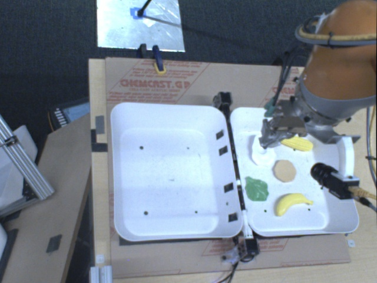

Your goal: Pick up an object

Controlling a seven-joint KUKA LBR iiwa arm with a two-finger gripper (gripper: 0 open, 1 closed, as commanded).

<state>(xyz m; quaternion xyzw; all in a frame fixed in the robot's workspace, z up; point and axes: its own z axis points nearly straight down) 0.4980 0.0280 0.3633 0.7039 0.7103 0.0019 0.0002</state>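
Pincer: the gripper (272, 135) hangs low in the right bin (339, 220); whether its fingers are apart or together cannot be told.
Nearest object: a yellow corn-like piece (297, 144) — just beside the pincer, toward the arm.
Step done well: centre over one piece, clear of neighbours, before closing.
Count: two bins — left bin (171, 170); one banana (291, 203), one tan disc (284, 170), one green leafy piece (257, 188).
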